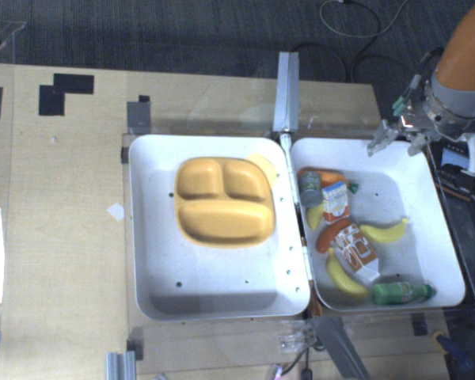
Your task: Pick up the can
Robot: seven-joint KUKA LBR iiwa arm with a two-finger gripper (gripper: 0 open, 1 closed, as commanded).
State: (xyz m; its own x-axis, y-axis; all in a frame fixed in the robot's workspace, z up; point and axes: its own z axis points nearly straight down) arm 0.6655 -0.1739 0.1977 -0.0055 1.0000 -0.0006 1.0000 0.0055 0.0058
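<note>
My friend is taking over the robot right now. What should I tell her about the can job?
Gripper: open, holding nothing, above the back right corner of the right bin.
Can: at the back left of that bin, against the dividing wall, next to a small carton.
Also there: two bananas, a green bottle, a snack packet.
Left bin: yellow tray.
Done: nothing yet.
Left: reach the can, grasp, lift.

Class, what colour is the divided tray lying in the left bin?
Yellow, a mustard shade. The tray shows best in the camera view, looking down on the left bin.
</note>
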